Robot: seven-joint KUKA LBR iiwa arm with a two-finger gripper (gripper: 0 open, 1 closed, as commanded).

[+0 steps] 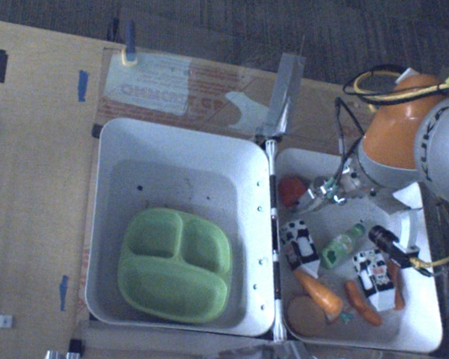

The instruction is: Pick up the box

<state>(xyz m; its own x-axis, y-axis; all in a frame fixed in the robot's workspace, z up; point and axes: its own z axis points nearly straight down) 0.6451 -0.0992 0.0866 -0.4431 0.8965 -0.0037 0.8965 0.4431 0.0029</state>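
Overhead slanted view of a bench with two shallow white bins side by side. Nearest the camera, in the left bin (117, 156), a green divided plate (175, 264) with three compartments lies flat toward the front wall, holding nothing. The right bin (429, 332) is crowded: along its front edge sit a brownish round toy food (306, 316), an orange carrot (318, 291) lying diagonally, and a second, smaller carrot (363, 303) to its right. Just behind the first carrot is the task's object, a small black-and-white patterned box (300, 244), resting close to the bin's left wall with its long axis running from back-left to front-right. A second black-and-white carton (377, 275) lies toward the right side of the same bin, and a green bottle (340, 246) lies tilted between the two. A red round item (290, 191) sits in the back-left corner. At the back of this bin the gripper (331, 190) hangs from the grey arm with its orange band, low over the bin floor; nothing can be seen between its fingers, and whether they are spread or closed cannot be told. The box lies forward and slightly left of the gripper, near but not touching it, so the coming move appears to be a short travel toward the camera and a turn of the wrist to straddle the box's narrow side.
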